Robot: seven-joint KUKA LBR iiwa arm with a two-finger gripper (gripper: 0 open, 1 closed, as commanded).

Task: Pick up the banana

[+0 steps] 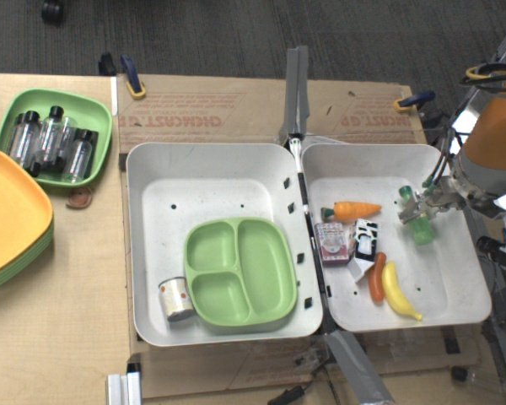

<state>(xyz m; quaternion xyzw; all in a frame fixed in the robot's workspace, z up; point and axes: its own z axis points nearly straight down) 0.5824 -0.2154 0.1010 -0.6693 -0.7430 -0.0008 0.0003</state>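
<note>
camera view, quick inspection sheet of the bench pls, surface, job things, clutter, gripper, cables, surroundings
surface: two white bins, left bin and right bin, on cardboard.
job's things: banana lies near the right bin's front wall, untouched.
clutter: carrot, red sausage, small packets; green divided tray and a small can in the left bin.
grippers: gripper over the right bin, behind the banana.
cables: yellow cable by the arm.
surroundings: orange plates, green dish of bottles, clamps.

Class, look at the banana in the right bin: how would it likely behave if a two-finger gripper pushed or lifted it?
The banana is curved and smooth, so it would probably pivot or slip if pushed. It looks stiff enough to lift whole. Lying beside the red sausage-shaped toy, it would likely nudge that too.
</note>
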